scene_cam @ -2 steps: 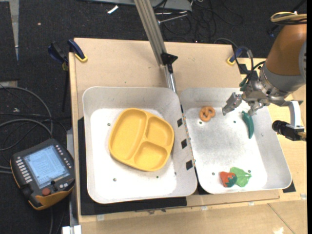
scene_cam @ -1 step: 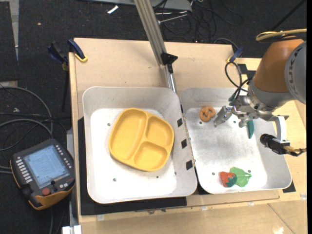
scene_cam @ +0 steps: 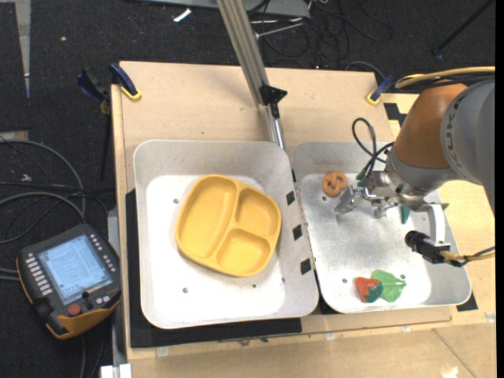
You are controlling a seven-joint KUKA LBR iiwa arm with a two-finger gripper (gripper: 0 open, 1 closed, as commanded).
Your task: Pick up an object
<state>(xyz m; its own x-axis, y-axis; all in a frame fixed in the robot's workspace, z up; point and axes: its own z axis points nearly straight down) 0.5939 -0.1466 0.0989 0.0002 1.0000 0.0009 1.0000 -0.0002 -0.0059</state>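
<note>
Fingers [scene_cam: 346, 203] hovering beside pretzel [scene_cam: 335, 183], spread impossible to tell, bare right bin [scene_cam: 346, 266] floor below.

The yellow three-compartment plastic tray [scene_cam: 228, 224] looks smooth and faintly glossy; both shallow white bins [scene_cam: 157, 211] are matt, slightly scuffed; the pale wooden bench top [scene_cam: 189, 101] is dull; the metal two-finger gripper [scene_cam: 346, 204] gleams

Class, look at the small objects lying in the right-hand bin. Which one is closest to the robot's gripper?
The orange pretzel-shaped piece, lying just left of the gripper near the bin's far edge. The red and green toy lies much farther off, by the bin's near edge.
</note>
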